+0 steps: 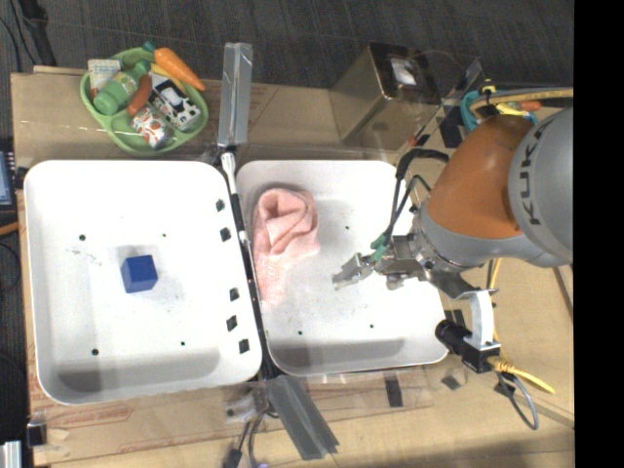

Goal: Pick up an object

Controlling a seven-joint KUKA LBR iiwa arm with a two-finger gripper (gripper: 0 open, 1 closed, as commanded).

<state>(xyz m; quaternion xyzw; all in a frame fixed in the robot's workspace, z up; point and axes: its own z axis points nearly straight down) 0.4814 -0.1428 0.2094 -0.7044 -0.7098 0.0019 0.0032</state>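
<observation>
While angled leftward, the tool point(343, 275) hovers beside the pink cloth point(283, 232).

- The arm point(507, 198) runs out past the right edge, so its base goes unseen.
- The hand point(349, 273) is small and blurred; how its fingers stand is unreadable.
- The arm's bulk covers the right bin's point(322, 354) far right rim.
- Items heaped in the green bowl point(107, 130) overlap, too small to name.
</observation>
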